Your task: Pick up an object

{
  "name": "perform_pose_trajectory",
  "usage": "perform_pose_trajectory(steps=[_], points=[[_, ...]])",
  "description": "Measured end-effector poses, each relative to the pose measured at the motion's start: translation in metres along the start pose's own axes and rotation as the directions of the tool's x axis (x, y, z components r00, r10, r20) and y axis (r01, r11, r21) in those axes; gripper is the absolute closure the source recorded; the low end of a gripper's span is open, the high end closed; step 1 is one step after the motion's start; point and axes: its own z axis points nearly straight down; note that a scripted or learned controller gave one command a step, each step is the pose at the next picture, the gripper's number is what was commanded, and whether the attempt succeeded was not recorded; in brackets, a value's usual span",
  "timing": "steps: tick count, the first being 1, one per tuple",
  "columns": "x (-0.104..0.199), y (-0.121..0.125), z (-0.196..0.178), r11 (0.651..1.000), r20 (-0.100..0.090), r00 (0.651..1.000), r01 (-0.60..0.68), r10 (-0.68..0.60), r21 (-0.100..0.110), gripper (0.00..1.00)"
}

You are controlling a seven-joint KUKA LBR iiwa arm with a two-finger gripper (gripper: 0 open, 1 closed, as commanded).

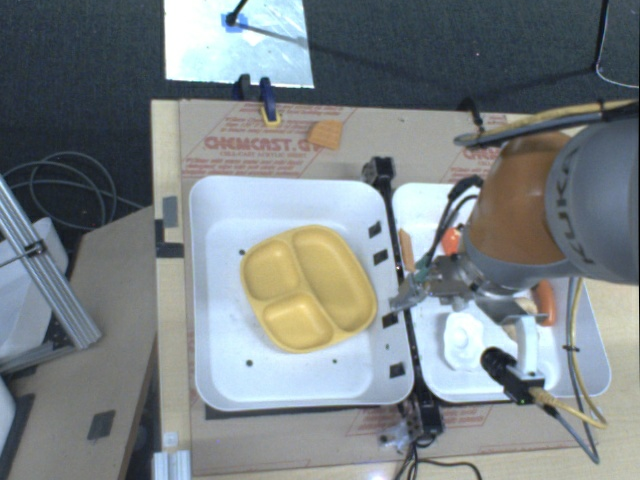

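Note:
A yellow divided plate [305, 286] lies in the left bin [225, 223]. The grey arm with its orange band covers most of the right bin [590, 368]. My gripper [413, 290] is low at that bin's left wall, close to the divider between the bins. A white object [461, 341] lies in the right bin just right of and below the gripper. A thin orange stick [405, 248] rests along the left wall above the gripper. Two small orange pieces [452, 239] [545, 303] peek out beside the arm. I see nothing held.
A tan block [325, 134] and a blue and yellow clamp [266, 100] sit on the bench behind the left bin. Black clips [380, 257] line the divider. Cables [560, 408] trail off the arm over the right bin's front edge.

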Motion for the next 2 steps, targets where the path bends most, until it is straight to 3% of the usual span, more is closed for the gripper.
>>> perform_pose_trajectory(steps=[1,2], points=[[-0.078,0.000,-0.267,1.000,0.004,1.000,-0.003,0.003,-0.019,0.00],[-0.038,-0.002,-0.138,1.000,-0.001,1.000,0.001,-0.001,0.013,0.00]])
